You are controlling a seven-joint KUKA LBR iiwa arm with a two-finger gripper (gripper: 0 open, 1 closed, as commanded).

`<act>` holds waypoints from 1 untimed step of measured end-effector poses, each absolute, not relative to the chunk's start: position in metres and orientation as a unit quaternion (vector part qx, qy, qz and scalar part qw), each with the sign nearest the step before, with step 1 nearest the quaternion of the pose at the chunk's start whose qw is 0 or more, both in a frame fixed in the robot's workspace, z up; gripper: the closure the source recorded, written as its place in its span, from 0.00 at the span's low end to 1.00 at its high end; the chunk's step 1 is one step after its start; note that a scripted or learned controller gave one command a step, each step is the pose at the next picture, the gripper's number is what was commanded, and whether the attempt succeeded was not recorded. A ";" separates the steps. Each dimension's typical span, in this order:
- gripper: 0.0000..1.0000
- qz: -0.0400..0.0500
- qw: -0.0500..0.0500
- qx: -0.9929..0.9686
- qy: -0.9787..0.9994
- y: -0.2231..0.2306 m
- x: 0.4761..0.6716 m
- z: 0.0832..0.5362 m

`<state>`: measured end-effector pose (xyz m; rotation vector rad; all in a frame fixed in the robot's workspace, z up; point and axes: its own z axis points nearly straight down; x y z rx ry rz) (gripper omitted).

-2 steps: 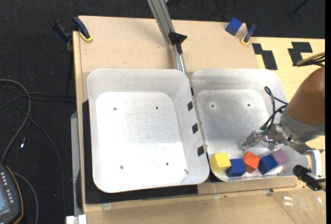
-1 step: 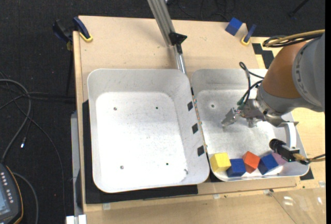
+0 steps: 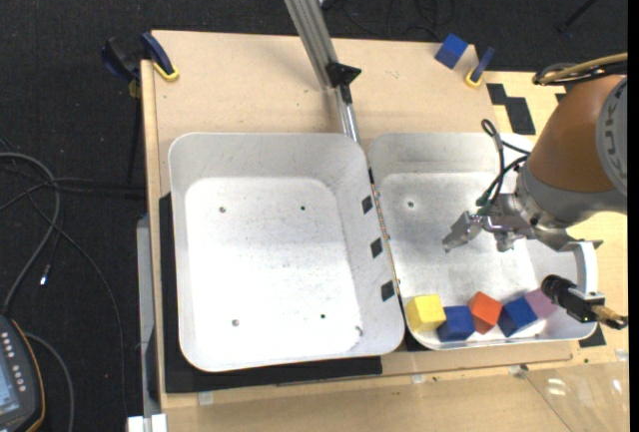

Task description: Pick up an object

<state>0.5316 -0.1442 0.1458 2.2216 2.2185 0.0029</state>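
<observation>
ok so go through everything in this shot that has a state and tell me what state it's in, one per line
gripper: hanging above the right bin's floor, nothing seen between its fingers
right bin: holds blocks, all bunched along its near edge
yellow block: resting in the right bin, leftmost of the row
orange block: resting tilted, between two blue blocks
left bin: upright on the bench
blue block on bench: lying outside both bins, at the far edge

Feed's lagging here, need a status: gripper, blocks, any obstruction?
Gripper over right bin, nothing in it. Yellow block, two blue blocks, orange block, all along the near wall. Nothing between gripper and blocks.
</observation>
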 end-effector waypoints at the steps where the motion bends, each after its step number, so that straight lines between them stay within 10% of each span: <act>1: 1.00 0.001 0.001 0.706 0.708 -0.144 0.533 0.153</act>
